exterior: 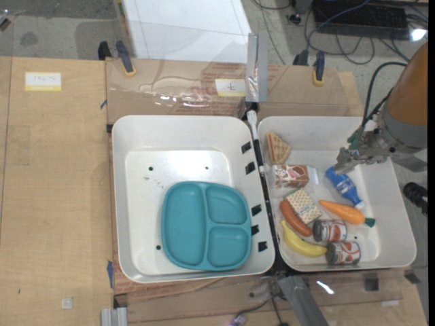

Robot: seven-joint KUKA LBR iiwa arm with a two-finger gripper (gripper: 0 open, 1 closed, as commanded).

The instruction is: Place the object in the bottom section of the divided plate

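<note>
Tool (348, 156) hangs at three o'clock in my view, over the right bin (401, 216), just above the blue bottle (344, 186); I cannot tell its state. Bottle lies among food items. Plate (204, 225) sits in the left bin (129, 182), at seven o'clock.

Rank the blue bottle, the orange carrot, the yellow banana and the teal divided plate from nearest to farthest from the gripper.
From the gripper, in the camera view:
1. Blue plastic bottle, just below it in the right bin.
2. Orange toy carrot, lower in that bin.
3. Yellow toy banana, at the bin's lower left.
4. Teal divided plate, in the left bin.
</note>
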